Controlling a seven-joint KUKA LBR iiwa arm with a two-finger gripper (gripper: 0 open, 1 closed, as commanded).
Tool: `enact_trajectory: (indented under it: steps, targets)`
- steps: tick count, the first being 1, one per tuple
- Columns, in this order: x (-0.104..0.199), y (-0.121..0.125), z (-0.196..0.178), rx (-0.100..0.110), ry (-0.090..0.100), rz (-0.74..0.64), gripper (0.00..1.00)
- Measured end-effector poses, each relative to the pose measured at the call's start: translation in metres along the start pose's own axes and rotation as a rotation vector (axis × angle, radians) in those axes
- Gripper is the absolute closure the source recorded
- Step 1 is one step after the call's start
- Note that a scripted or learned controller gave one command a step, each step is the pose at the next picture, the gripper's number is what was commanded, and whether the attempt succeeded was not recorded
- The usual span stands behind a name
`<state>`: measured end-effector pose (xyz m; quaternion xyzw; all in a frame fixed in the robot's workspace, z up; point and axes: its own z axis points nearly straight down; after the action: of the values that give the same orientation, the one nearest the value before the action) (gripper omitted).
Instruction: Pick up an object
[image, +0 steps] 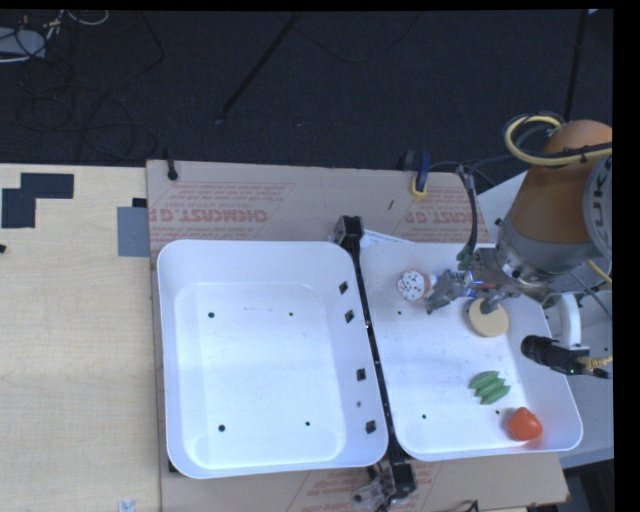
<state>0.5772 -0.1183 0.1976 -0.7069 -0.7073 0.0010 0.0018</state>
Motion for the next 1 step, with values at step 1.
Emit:
enact_trajectory:
  steps: [1]
  targets:
    - [0.0192, 0.0701, -0.0554, -0.011, -0.002, -0.004, 0.0]
